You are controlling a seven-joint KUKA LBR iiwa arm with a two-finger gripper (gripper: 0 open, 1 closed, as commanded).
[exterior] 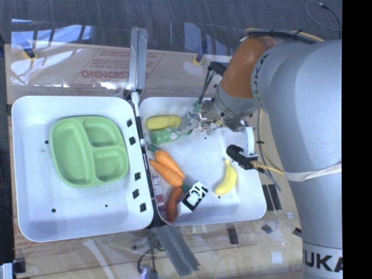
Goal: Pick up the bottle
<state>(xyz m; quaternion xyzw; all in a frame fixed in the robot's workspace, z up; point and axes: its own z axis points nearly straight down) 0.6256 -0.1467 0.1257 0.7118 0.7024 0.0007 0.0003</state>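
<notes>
Gripper point(197, 121) sits right at the green bottle point(165, 136), corn point(163, 122) touching it, 2 carrots point(168, 166) nearby; fingers too blurry, can't tell.

One fixed camera high above the bench point(87, 68), slanting down over both bins point(23, 173).

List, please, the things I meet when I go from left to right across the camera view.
Green plate → carrots → black-and-white block → banana → grey arm.
</notes>
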